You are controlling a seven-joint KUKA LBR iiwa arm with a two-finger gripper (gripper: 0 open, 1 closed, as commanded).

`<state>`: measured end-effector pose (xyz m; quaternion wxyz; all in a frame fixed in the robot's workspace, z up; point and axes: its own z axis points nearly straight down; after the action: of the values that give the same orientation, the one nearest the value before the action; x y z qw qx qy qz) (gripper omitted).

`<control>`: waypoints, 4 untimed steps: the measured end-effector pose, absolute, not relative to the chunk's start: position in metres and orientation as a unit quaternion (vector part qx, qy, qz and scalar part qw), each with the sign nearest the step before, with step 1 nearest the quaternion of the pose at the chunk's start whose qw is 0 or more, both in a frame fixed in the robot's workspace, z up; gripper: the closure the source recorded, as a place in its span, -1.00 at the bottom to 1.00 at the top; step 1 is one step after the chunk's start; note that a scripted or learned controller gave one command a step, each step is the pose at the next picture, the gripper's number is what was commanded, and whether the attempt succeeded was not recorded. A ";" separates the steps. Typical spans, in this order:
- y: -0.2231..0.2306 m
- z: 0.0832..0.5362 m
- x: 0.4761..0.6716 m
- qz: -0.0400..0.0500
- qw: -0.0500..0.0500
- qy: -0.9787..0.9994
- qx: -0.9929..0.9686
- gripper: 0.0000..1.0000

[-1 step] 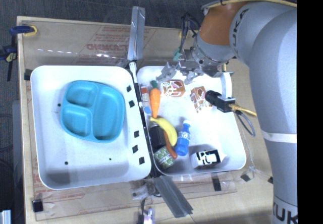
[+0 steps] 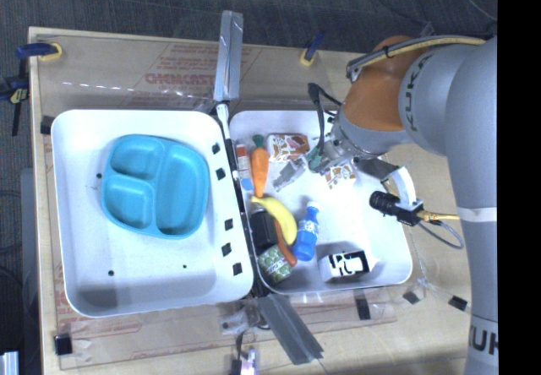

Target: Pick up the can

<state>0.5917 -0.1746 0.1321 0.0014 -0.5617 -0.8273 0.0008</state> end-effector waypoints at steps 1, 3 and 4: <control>-0.209 0.105 0.643 0.005 0.003 -0.810 -0.586 -1.00; -0.210 0.093 0.603 0.001 0.001 -0.713 -0.701 -1.00; -0.214 0.091 0.649 0.009 0.011 -0.705 -0.709 -1.00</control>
<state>0.6492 -0.2138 0.0913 0.0110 -0.7095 -0.7046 0.0090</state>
